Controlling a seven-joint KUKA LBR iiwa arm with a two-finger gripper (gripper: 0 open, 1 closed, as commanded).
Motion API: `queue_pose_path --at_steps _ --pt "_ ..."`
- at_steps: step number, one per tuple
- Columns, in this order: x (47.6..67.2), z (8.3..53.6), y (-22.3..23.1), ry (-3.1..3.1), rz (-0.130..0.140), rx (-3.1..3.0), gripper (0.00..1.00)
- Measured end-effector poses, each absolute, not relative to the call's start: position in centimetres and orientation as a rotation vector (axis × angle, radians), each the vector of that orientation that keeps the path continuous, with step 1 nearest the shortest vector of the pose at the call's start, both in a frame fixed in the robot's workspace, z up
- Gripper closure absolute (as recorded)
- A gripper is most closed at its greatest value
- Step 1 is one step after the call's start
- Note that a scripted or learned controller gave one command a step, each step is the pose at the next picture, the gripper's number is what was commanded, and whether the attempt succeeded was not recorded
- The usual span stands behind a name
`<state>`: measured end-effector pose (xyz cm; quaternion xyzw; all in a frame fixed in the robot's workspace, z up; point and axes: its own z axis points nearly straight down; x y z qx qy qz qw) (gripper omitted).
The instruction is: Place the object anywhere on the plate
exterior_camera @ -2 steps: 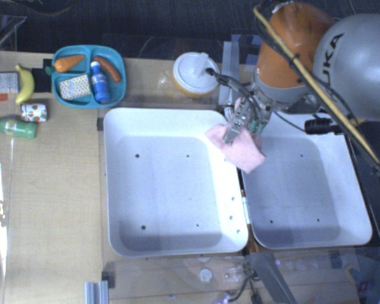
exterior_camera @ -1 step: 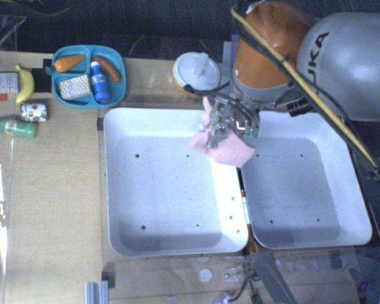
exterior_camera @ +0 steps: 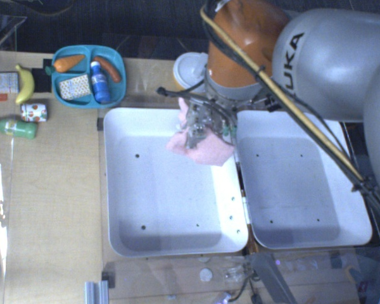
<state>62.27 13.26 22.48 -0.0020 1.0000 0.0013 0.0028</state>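
**Arm poised over a pink cloth at the far edge of the left bin**

The grey arm (exterior_camera: 329, 56) takes up the whole far right of the scene, its orange band (exterior_camera: 244, 40) sitting just above the wrist, with a tan cable running down across it towards the right. Below it lies the wooden desk (exterior_camera: 44, 201), bearing two shallow white bins side by side: the left bin (exterior_camera: 158, 233) and the right bin (exterior_camera: 310, 227), their inner walls touching.

The gripper (exterior_camera: 199, 128) hangs over the far right corner of the left bin, right on top of a crumpled pink cloth (exterior_camera: 209, 151). The cloth rests on the bin floor against the far wall, near the wall shared with the right bin. The metal of the fingers is tangled up with the cloth from where I stand, so I cannot tell whether they are apart, together or clamped on it.

Well to the left, at the far side of the desk, sits a blue divided plate (exterior_camera: 117, 81) holding toy food. A white cup (exterior_camera: 189, 71) stands just behind the left bin, partly hidden by the wrist. At the far left edge lie a yellow banana (exterior_camera: 25, 84), a small can (exterior_camera: 34, 112) and a green bottle (exterior_camera: 12, 128).
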Motion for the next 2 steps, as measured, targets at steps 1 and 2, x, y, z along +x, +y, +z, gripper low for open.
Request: queue_pose_path --at_steps 1,2 --pt "62.74 22.63 18.51 3.135 0.005 -0.006 1.00" --pt "62.76 22.68 18.49 3.134 0.005 -0.005 0.00"
